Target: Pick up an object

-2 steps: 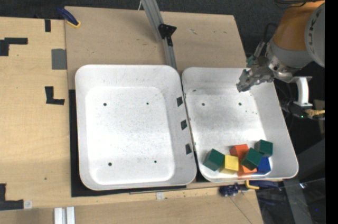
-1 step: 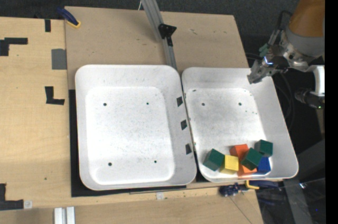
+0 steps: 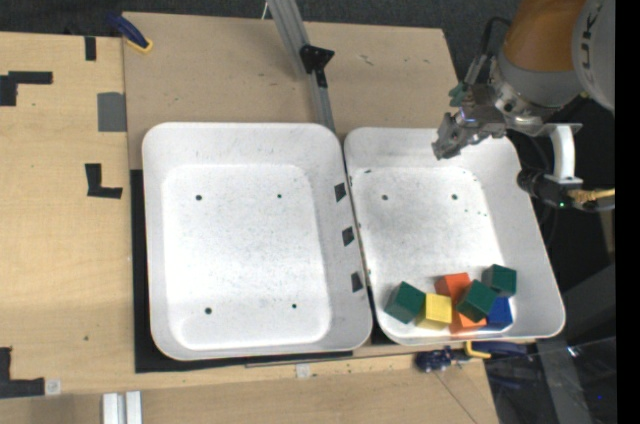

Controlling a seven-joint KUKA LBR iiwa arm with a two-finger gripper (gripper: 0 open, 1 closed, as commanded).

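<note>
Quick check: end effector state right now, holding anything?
End effector: open or closed cannot be told; nothing visibly held, poised over the right bin's far edge.

The arm (image 3: pixel 556 22) reached in from the right, its orange band uppermost and the grey wrist bent downward and leftward. The gripper (image 3: pixel 449 140) hung at the wrist's lower left end, small and dark, pointing down.

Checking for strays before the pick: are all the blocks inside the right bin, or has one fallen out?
All inside: the blocks sit clustered in the right bin's near corner, within its rim.
</note>
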